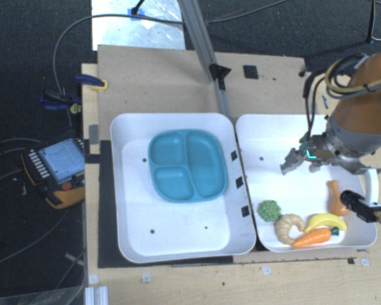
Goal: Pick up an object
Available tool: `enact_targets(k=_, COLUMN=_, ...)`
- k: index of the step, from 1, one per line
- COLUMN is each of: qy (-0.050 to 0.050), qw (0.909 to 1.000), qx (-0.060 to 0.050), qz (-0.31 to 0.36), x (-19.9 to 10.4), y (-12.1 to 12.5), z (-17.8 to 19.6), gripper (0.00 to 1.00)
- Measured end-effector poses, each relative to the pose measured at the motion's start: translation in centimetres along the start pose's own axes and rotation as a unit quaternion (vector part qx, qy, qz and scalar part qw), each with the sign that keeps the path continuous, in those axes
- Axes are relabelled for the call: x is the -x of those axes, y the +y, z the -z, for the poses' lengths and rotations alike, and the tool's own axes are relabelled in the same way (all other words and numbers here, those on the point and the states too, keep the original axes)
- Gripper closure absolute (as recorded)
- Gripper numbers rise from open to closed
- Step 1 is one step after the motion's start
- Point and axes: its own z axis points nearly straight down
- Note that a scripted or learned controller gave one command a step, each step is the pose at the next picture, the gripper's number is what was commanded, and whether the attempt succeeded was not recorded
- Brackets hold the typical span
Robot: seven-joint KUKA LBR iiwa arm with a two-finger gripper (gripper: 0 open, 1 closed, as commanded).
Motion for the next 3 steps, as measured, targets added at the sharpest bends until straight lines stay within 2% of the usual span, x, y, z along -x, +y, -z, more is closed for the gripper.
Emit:
enact_targets(k=1, qy=0.000, qw=1.0000, qx=0.001, qz=0.000, x=0.0, y=0.1, z=0.1, gripper=0.00)
enact_targets(k=2, qy=0.000, qw=1.0000, qx=0.000, qz=-0.001, x=-0.3, y=0.2, z=-4.1, gripper=0.00)
enact_targets(k=3, qy=0.000, qw=1.0000, qx=-0.001, qz=-0.002, x=0.5, y=0.4, z=-10.0, gripper=0.00)
